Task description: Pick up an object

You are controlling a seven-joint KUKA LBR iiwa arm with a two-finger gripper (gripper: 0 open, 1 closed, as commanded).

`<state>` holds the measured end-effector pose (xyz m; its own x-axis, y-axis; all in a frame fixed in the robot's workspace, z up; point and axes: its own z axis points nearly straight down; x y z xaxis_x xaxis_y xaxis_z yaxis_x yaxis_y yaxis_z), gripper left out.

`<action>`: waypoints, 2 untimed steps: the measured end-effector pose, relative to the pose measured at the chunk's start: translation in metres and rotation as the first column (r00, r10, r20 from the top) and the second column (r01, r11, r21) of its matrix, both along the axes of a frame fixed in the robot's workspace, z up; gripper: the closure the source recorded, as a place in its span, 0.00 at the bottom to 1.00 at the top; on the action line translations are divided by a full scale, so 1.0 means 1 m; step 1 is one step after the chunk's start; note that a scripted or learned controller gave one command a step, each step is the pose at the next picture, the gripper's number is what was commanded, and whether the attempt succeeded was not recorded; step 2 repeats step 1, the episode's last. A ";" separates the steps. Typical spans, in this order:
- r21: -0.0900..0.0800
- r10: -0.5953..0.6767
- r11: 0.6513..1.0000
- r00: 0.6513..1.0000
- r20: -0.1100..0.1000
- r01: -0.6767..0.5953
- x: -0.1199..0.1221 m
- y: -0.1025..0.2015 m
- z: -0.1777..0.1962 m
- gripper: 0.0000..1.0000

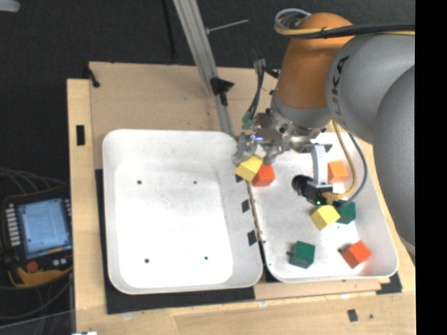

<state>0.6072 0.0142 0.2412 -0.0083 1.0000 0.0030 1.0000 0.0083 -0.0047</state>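
While the hand (253, 160) hovers — closed on a yellow block (248, 169) — 2 bins lie below.

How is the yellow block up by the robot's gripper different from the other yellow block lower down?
The upper yellow block sits right under the gripper, touching a red-orange block near the bin's left wall. The lower yellow block lies further right, beside a green block. Both are small yellow cubes in the right bin.

A pale wooden tabletop (80, 187) fills the middle of the frame. Dark floor (42, 40) surrounds it. A lit handheld screen (40, 227) sits at lower left.
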 end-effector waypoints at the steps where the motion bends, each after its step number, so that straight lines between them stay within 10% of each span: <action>1: 0.000 -0.001 1.000 1.000 -0.003 0.001 -0.012 0.046 0.004 1.00; 2: 0.000 -0.001 1.000 1.000 -0.003 0.001 -0.012 0.046 0.004 1.00</action>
